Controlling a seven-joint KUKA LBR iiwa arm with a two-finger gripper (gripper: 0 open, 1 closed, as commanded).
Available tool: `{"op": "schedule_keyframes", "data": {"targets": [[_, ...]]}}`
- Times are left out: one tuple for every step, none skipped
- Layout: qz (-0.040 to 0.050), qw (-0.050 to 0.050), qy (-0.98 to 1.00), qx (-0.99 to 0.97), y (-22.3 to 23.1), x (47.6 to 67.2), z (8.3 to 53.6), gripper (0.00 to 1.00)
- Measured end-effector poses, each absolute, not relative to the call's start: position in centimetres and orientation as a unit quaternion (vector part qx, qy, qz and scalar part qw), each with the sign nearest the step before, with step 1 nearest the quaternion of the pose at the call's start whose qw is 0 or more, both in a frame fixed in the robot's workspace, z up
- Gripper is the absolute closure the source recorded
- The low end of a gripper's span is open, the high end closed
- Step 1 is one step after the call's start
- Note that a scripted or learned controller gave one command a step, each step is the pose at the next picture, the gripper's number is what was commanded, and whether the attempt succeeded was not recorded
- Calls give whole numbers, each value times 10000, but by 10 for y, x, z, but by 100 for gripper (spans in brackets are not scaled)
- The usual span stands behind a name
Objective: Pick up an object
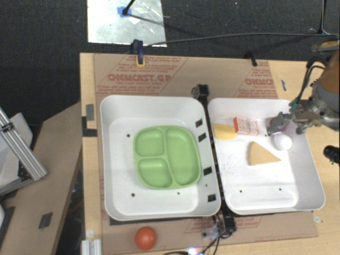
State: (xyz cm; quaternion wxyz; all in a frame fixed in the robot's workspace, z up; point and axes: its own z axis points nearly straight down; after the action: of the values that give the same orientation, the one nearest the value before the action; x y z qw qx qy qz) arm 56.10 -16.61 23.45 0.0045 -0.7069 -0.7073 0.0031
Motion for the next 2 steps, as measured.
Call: {"op": "schedule_keyframes", "data": {"targets": [[-3,-6,-7084,-7058,-166,563,242,0],[3,7,-7080,-7062,-159,567,182,0]]}}
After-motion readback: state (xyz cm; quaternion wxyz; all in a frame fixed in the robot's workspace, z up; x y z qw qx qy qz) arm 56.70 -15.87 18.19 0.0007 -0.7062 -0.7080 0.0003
